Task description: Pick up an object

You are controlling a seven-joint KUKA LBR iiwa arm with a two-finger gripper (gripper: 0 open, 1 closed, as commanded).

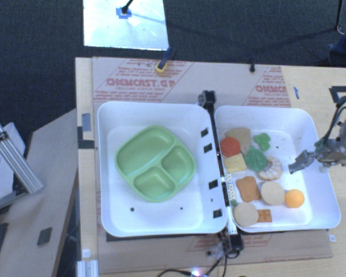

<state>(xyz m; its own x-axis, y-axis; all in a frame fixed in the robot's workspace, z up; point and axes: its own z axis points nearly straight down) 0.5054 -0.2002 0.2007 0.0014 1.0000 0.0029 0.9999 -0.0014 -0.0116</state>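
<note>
The right bin (311, 123) holds several toy foods. Among them are a red tomato slice (230, 146), a tan bread piece (239, 135), green leafy pieces (256, 156), a yellow cheese square (235, 163) and a shrimp (271, 169). Nearer the front lie a toast piece (248, 188), two beige rounds (272, 193), an orange ball (294, 198) and a small waffle (264, 216). My gripper (304, 161) hangs over the bin's right part, just right of the shrimp and above the orange ball. I see nothing held in it.
The left bin (112, 209) carries a green divided plate (155, 162). A black hinged divider (214, 166) runs between the bins. A yellow-tipped tool (163, 64) lies on the cardboard behind them, and a metal frame (11, 160) stands at far left.
</note>
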